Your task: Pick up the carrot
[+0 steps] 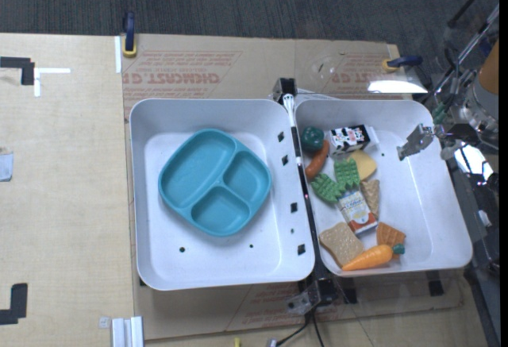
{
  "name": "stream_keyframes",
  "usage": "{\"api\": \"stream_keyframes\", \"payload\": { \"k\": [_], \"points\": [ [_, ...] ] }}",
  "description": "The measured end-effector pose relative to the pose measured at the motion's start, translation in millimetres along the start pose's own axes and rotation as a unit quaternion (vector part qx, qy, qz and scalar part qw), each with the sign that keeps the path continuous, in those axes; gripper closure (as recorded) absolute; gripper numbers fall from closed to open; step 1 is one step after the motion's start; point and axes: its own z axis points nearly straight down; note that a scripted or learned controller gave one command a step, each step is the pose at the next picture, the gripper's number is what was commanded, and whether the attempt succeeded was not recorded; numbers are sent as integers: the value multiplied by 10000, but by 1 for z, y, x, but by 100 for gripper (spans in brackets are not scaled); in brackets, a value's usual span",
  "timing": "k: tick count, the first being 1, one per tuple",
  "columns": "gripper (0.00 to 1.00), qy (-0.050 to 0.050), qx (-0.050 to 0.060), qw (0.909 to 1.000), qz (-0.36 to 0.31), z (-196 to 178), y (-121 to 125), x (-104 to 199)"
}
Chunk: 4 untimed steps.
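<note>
Wooden bench, two shallow white bins. Orange plastic carrot lies at near edge of right bin, against toast slice. Gripper at bin's far right, well apart; jaw state unclear. Pickup not yet begun.

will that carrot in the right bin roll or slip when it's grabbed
The carrot looks like smooth moulded plastic, so probably stiff, light and a little slippery. Its tapered, rounded body could roll or squirt out of a pinch near the thin end. It lies against the bread slice and close to the bin's front wall, so a nudge may just wedge it.
</note>
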Motion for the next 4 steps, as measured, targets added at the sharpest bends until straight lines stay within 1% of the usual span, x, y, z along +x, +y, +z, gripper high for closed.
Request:
{"api": "stream_keyframes", "payload": {
  "k": [1,2,3,4],
  "points": [
    [0,16,-26,9994,331,123,13,60],
    [0,-2,-48,9999,-120,123,52,37],
    [0,7,8,10000,83,127,11,99],
    [0,5,-1,9985,543,27,-25,226]
  ]
}}
